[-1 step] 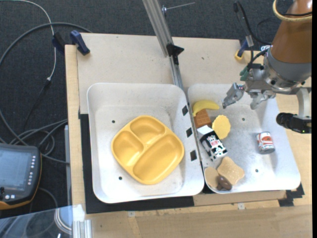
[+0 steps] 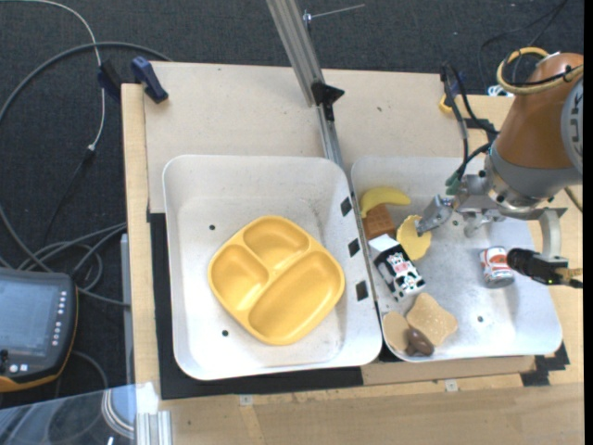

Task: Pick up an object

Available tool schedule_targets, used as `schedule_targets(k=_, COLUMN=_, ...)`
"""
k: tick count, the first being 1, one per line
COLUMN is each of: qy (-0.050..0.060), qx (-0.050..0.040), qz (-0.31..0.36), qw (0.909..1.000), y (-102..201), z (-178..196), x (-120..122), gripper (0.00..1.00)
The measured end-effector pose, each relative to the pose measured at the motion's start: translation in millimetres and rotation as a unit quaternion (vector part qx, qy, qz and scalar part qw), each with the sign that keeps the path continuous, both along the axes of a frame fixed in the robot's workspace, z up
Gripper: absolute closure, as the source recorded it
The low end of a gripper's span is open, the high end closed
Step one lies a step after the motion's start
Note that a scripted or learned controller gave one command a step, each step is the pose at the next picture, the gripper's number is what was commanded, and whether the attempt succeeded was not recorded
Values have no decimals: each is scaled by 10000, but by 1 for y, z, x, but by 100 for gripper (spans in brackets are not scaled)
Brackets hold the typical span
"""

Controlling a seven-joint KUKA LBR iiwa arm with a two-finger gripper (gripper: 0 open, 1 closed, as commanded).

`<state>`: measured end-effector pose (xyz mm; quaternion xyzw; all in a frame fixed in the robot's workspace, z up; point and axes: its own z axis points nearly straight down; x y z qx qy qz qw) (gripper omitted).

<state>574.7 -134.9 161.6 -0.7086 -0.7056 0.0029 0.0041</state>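
The right bin (image 2: 519, 327) holds several small items. A yellow banana (image 2: 384, 197) lies at its upper left, with a brown block (image 2: 378, 222) just below it. A pale yellow disc (image 2: 413, 238) sits beside them, and my gripper (image 2: 434, 219) hangs right over its upper right edge. Nothing shows as lifted. A white carton with black cow spots (image 2: 397, 269) lies below the disc. A red and white can (image 2: 498, 265) rests to the right. A slice of toast (image 2: 432, 317) and a dark brown lump (image 2: 419, 343) lie near the front left corner.
The left bin (image 2: 185, 211) holds a yellow divided plate (image 2: 276, 279). A slanted metal rail (image 2: 295, 40) runs down to the gap between the bins. The grey and orange arm (image 2: 537, 128) covers the right bin's upper right. Black cables (image 2: 542, 267) trail near the can.
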Motion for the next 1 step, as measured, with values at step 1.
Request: schedule_targets(k=1, qy=-17, qx=1, qz=-11, qw=10000, y=-70, z=-74, x=9, gripper=0)
